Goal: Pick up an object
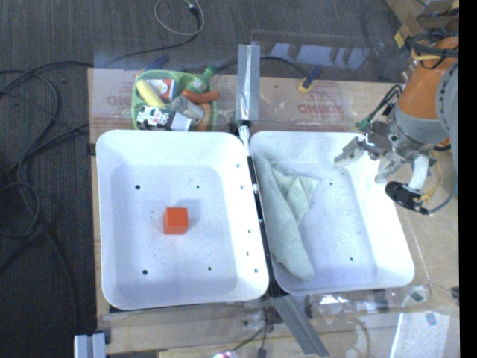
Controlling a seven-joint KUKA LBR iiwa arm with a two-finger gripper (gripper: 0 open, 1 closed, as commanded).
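While the pincer [370,154] hangs over the right bin's [373,267] far right corner with its fingers spread and nothing between them, the orange cube [176,220] sits alone mid-floor in the left bin [119,155]; a pale green cloth [292,213] lies crumpled along the right bin's left side.

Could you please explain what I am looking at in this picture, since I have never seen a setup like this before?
It is a single camera looking down at a slant on a workbench. Two shallow white trays sit side by side: the left bin holds a small orange cube, the right bin a crumpled pale cloth. The grey and orange machine at the right is a robot arm; its hand hangs over the right bin's far corner, holding nothing. Behind the bins sits a small green basket of toys.
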